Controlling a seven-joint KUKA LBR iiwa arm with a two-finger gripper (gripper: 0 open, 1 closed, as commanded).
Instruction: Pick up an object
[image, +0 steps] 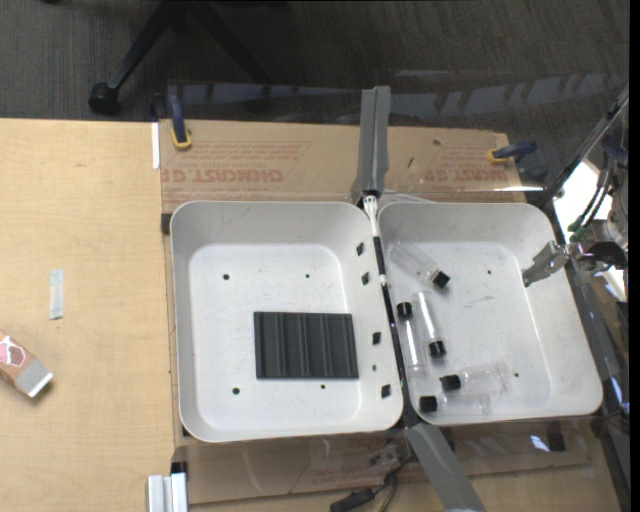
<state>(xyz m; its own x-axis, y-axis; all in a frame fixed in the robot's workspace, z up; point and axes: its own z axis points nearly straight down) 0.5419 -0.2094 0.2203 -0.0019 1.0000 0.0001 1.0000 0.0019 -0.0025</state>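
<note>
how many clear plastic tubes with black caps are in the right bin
4, though clear plastic is hard to make out, so one may be missed: one clear black-capped tube near the bin's upper middle, one along its left wall, one beside that, one near the front.

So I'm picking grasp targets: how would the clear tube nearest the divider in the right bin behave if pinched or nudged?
The clear tube looks round and smooth, so it would probably roll if nudged sideways and could slip from a pinch. It looks hollow, so likely light. It lies by the right bin wall near the divider, which may crowd the gripper.
</note>
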